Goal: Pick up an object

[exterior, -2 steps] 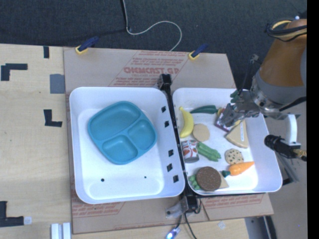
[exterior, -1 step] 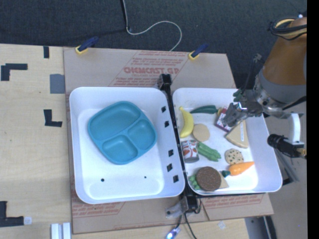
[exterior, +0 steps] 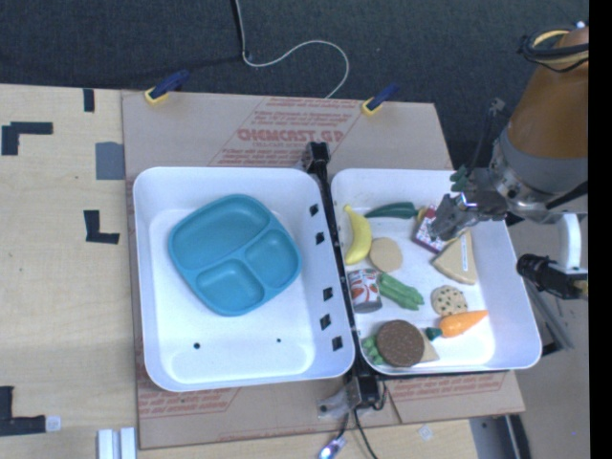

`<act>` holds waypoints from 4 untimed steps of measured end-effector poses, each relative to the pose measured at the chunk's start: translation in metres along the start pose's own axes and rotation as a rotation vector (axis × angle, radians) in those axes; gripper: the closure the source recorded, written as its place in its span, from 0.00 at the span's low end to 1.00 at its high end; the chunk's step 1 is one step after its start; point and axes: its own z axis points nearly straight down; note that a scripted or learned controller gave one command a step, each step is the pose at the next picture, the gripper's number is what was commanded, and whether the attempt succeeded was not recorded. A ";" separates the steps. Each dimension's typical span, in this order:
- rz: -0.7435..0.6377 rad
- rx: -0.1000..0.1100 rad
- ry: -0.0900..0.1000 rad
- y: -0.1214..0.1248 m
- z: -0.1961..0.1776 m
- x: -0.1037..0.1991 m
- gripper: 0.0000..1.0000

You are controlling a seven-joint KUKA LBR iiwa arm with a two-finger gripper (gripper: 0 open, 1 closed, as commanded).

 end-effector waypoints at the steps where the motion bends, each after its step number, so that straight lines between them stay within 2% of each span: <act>1: -0.001 0.001 0.000 0.000 -0.009 0.001 1.00; 2: 0.002 0.003 0.001 -0.023 0.032 0.051 1.00; 3: -0.002 0.002 0.001 0.005 0.085 0.123 1.00; 4: 0.005 -0.014 -0.002 0.006 -0.027 0.095 1.00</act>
